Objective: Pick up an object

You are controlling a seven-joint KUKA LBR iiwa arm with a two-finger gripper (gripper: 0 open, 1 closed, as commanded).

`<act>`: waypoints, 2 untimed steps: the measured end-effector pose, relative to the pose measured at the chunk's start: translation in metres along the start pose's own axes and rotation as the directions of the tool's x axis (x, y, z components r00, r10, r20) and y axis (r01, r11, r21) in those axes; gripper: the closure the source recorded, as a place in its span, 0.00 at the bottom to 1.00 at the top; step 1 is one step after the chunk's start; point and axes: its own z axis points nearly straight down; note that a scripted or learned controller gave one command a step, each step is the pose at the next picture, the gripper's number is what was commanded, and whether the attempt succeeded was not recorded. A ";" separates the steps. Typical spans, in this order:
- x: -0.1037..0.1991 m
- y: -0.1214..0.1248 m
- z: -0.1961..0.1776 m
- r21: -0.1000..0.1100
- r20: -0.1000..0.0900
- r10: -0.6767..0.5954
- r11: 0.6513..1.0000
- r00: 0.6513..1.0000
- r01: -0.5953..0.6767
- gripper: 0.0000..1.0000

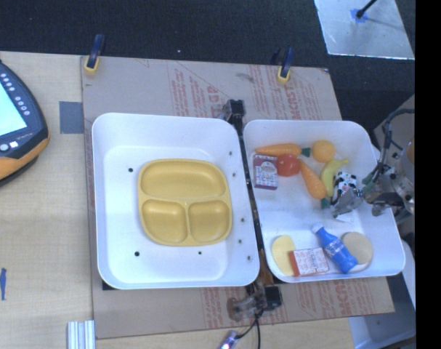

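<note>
Reaching in from the right edge of the tabletop (31,253), the grey arm's gripper (351,203) hangs low over the right side of the right-hand shallow white bin (383,266), its dark metal parts close above a small black-and-white toy figure (343,186) (possibly a cow, too small to be sure). Whether the fingers are spread or closed, and whether they have hold of anything, I cannot tell from this slant.

Around it the right bin carries a scatter of toy food. Near the far edge lie a long orange carrot (277,150) and a round orange fruit (322,150); a red tomato (288,165) sits just beside a small red-and-white carton (265,171) towards the bin's left wall. A second orange carrot (314,181) and a yellow banana (332,172) lie between those and the gripper. Along the near edge sit a pale yellow round slice (282,253), a flat red-and-white packet (309,262), a blue bottle with a white cap (334,249) lying on its side, and a tan round biscuit (359,248) touching the bottle.

The left-hand white bin (118,260) holds a yellow plastic plate with three compartments (184,200), roughly at its middle. At the tabletop's left edge rests a grey-and-orange control pendant (9,126), well apart from both bins.
</note>
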 end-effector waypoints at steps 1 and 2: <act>0.003 0.080 0.031 0.001 0.002 -0.003 1.000 1.000 0.003 0.00; 0.016 0.112 0.094 -0.001 0.001 -0.001 1.000 1.000 0.001 0.00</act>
